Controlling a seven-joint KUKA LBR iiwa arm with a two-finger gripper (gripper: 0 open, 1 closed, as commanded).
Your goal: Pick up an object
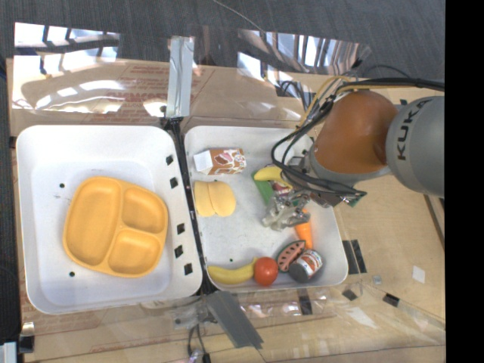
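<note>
My gripper [283, 212] reaches down into the right bin [242, 242], with the orange-banded wrist above it. Its metal fingers sit beside a small orange carrot [304, 233] and just below a green piece [265, 188] and a small yellow banana-like toy [268, 174]. Nothing shows clearly between the fingers. Other toy food lies around: a pale yellow bread stack [214, 199], a brown and white snack box [220, 161], a yellow banana [231, 274], a red tomato [265, 271], a hot dog [290, 254] and a small can [306, 264].
The left bin [45, 153] holds a yellow divided plate [115, 224]. A black hinge strip [184, 203] runs between the two bins. The arm's cables [302, 131] loop over the right bin's back right corner.
</note>
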